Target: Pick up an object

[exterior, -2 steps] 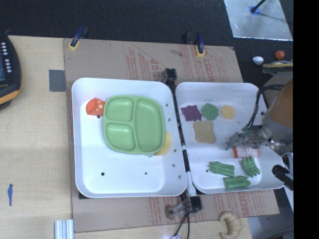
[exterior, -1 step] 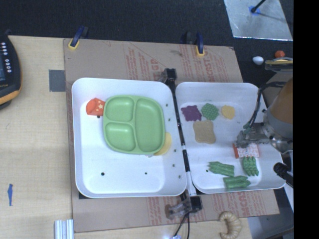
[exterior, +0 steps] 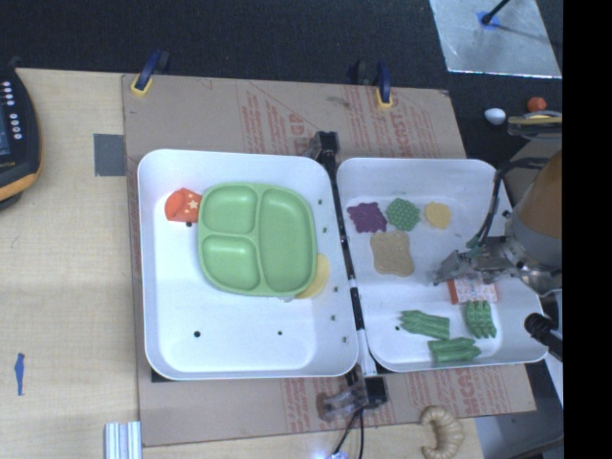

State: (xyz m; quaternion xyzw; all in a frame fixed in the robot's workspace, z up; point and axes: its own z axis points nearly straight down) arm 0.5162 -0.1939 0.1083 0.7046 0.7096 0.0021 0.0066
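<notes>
The worktop [exterior: 76, 285] carries two white bins side by side on a brown board [exterior: 287, 113].

Left bin [exterior: 172, 342]: a green tray [exterior: 256, 239] with three compartments lies in the upper middle. A red piece [exterior: 180, 205] touches the tray's left edge. A yellow piece [exterior: 318, 277] is partly hidden under the tray's lower right corner.

Right bin [exterior: 421, 170]: along the upper part sit a purple piece [exterior: 366, 217], a dark green knobbly piece [exterior: 403, 213] and a yellow disc [exterior: 437, 215], close together in a row. A tan slab [exterior: 391, 253] lies just below the purple and green pieces. In the lower part are three green pieces: one [exterior: 425, 324] left of centre, one [exterior: 454, 351] near the lower rim, one [exterior: 480, 318] to the right.

The arm [exterior: 537, 208] enters from the right. The pincer [exterior: 466, 268] is low over the right bin, between the tan slab and the rightmost green piece. A red-and-white item [exterior: 473, 291] lies directly beneath it. Whether the pincer's tips are apart or together cannot be told, and nothing can be seen clamped between them.

Blue-and-yellow clamps [exterior: 382, 86] hold the board's far edge. A handheld controller [exterior: 14, 137] lies at the left edge of the worktop.
</notes>
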